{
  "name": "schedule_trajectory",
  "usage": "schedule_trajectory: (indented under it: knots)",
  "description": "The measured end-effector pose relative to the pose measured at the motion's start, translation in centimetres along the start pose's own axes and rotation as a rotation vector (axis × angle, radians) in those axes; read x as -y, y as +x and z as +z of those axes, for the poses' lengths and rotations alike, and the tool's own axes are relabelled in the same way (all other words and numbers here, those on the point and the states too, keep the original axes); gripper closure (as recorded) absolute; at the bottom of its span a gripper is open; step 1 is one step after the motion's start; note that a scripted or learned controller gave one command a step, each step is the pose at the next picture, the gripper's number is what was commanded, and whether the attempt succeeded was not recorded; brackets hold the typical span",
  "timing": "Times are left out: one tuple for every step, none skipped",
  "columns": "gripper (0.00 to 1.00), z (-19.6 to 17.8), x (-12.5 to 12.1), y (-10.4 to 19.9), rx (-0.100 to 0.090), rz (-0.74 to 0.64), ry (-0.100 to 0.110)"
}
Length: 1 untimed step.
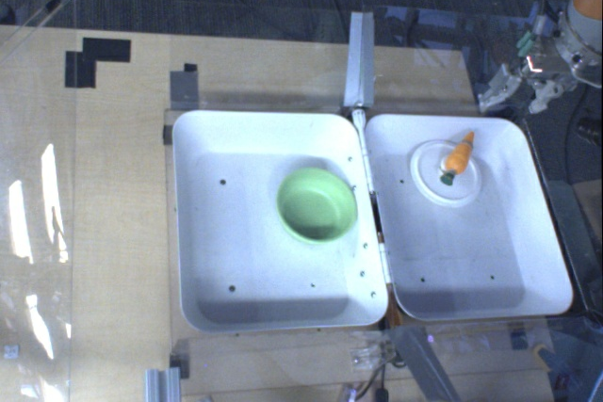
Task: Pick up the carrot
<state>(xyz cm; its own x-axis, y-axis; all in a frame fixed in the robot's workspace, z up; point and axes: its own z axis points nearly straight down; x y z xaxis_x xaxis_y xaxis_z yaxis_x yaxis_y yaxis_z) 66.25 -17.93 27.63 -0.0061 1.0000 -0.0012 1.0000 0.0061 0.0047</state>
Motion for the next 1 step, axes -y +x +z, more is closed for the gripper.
schedule_trajectory:
  knots:
    - [0.00, 15.62, -0.71, 2.80, -0.001, 0.001, 0.001]
